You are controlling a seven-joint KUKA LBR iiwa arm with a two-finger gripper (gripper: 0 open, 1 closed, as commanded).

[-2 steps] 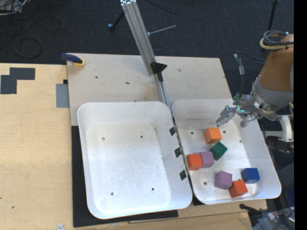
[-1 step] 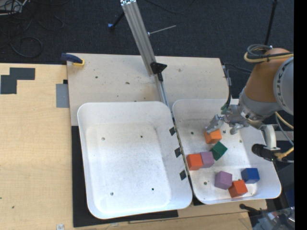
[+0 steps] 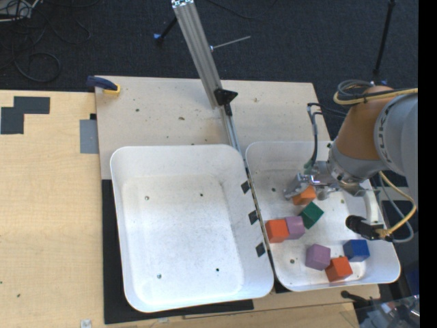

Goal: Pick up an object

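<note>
Looking down at a slant, two shallow white bins are seen side by side on a pale wooden bench. The left bin point(image 3: 184, 224) is the larger in view, smooth hard plastic with rounded corners and a few dark specks on its floor. The right bin point(image 3: 287, 162) is of the same make, and the blocks lie in it.

The grey arm point(image 3: 396, 132), with its orange band, is reached in from the right and bent down over the right bin. Its gripper point(image 3: 305, 186) is set low, just above the bin floor, among metal fittings. Whether its fingers are spread or closed cannot be told.

The task's likely object, an orange block point(image 3: 304, 195), is found directly beneath the gripper tip, touching or nearly touching it. It is not clearly seen between the fingers, so no hold can be claimed. The block appears small and boxy, tilted a little, with no marked long axis.

Just below it a dark green cube point(image 3: 312, 214) is placed. Further toward the near left, an orange-red cube point(image 3: 277, 230) is pressed against a pink-purple block point(image 3: 295, 226). Near the front edge a purple cube point(image 3: 317, 256), a blue cube point(image 3: 356, 249) and another orange cube point(image 3: 339, 269) are grouped. All seem matte and hard-edged.
</note>
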